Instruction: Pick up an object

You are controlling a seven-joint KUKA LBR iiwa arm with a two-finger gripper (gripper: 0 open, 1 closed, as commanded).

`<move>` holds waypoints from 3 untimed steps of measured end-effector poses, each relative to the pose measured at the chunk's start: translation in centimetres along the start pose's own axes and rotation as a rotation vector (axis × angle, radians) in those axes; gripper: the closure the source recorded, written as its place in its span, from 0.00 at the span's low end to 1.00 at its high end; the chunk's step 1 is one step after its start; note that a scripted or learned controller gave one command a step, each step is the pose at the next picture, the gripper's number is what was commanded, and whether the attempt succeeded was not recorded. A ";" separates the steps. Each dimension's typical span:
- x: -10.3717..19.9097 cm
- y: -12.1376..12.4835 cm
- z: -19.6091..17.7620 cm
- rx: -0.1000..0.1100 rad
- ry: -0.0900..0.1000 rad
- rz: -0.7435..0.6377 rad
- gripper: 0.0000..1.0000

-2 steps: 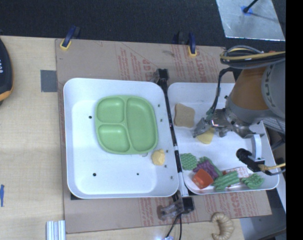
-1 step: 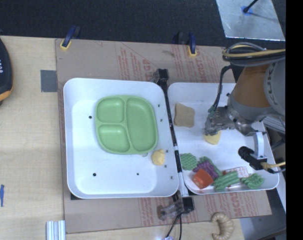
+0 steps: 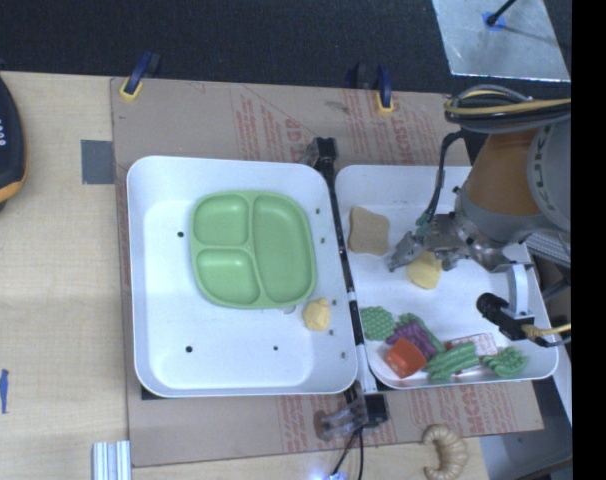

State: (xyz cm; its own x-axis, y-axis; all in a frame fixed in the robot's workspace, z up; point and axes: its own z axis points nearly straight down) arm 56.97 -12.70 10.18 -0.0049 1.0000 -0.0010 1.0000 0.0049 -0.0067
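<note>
Toy vegetables [image 3: 438,348] crowd the right bin [image 3: 383,183]; left bin [image 3: 143,268] holds a green plate [image 3: 253,248].

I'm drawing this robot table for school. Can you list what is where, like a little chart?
left bin: shallow white bin
in left bin: green three-part plastic plate; small yellow lump of toy food near the right wall
right bin: shallow white bin
in right bin: tan bread-like piece; pale yellow round piece; pile of green, purple and red toy vegetables
gripper: right above the pale yellow round piece
arm: grey with orange band, coming from the right
</note>
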 end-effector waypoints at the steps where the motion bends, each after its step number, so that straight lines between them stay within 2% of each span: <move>1: -0.1 0.0 -1.0 0.002 0.000 0.001 1.00; 2: -0.1 0.0 -1.0 0.002 -0.001 -0.001 0.00; 3: -4.7 1.2 1.0 -0.007 -0.001 0.004 0.00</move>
State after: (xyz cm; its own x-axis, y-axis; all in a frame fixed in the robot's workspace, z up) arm 58.15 -17.37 9.13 -0.0009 1.0000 -0.0021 1.0000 0.0009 0.0005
